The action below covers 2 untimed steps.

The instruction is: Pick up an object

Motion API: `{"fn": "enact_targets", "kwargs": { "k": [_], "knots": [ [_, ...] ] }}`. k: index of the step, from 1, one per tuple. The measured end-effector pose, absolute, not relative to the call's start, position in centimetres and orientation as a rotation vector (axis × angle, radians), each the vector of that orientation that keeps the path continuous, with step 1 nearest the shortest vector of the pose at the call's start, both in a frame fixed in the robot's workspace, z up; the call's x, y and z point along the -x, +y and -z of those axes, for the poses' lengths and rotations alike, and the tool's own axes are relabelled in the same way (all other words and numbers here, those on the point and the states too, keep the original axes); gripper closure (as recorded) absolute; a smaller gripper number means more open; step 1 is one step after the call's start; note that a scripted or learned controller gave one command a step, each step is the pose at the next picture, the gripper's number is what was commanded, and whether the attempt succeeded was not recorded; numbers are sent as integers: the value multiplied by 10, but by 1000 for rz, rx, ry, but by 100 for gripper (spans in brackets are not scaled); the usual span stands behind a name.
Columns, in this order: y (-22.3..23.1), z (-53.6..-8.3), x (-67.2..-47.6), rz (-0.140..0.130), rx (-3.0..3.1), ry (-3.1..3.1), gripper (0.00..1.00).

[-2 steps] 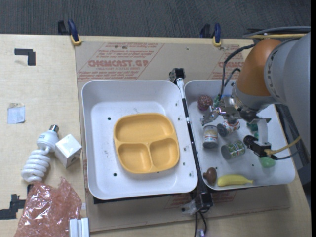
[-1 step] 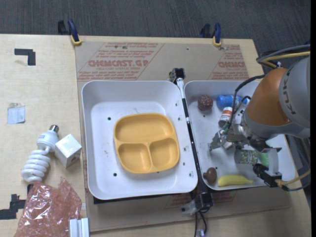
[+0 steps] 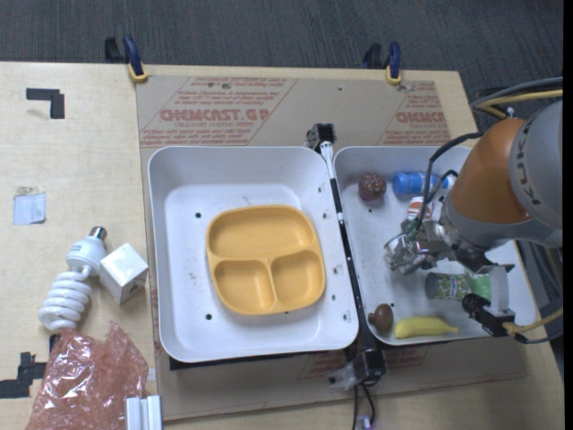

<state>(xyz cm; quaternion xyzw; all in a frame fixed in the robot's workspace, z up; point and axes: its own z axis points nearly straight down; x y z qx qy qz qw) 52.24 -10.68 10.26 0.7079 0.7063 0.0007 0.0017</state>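
Gripper [image 3: 407, 251] low in right bin [image 3: 358, 240], just left of green tube [image 3: 458, 286], likely to grasp; finger state unreadable.

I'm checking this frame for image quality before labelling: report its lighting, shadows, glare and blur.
Camera view: lighting is even and soft, with only faint shadows under the yellow tray and along the left bin walls; no strong glare on the white plastic; the bulb and banana are sharp; the hand is small and cluttered, its details hard to resolve.
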Motion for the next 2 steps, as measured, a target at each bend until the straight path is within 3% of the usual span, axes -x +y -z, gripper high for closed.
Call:
{"fn": "enact_targets", "kwargs": {
  "k": [1, 2],
  "knots": [
    [-72, -214, -486, 0, -2218, 2222, 100],
    [-8, -192, -586, 2, -2219, 2223, 100]
  ]
}}
